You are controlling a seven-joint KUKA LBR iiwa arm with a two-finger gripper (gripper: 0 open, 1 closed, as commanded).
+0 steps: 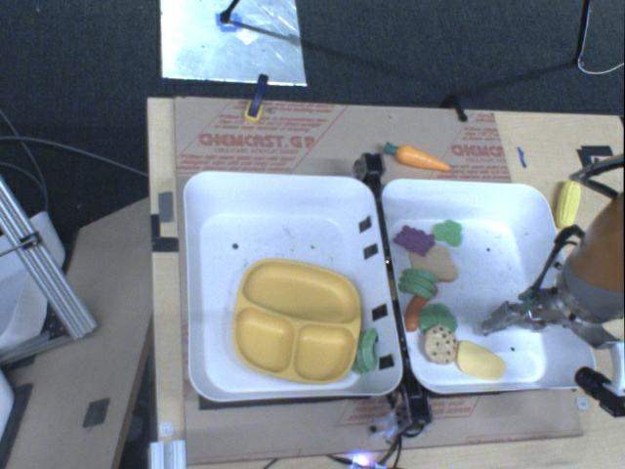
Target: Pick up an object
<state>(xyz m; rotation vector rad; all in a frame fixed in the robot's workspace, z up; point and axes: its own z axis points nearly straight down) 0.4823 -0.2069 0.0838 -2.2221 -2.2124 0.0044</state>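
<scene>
Two white bins are sitting side by side on a tabletop covered with brown board that is showing "CHEMCAST" printed in red (256, 141), and again, partly cut off, at the upper right (479, 150). The left bin (210, 213) is holding a yellow divided tray (296, 319) with a green piece (367, 352) just beside its right edge. The right bin (508, 208) is holding toy foods: purple grapes (413, 239), a green leafy piece (447, 231), a cookie (439, 343) and a pale yellow piece (479, 360). The end effector (496, 320) is hovering low inside the right bin, just above the pale yellow piece, its fingers looking spread and gripping nothing. A toy carrot (418, 157) is lying on the board behind the bins.
</scene>
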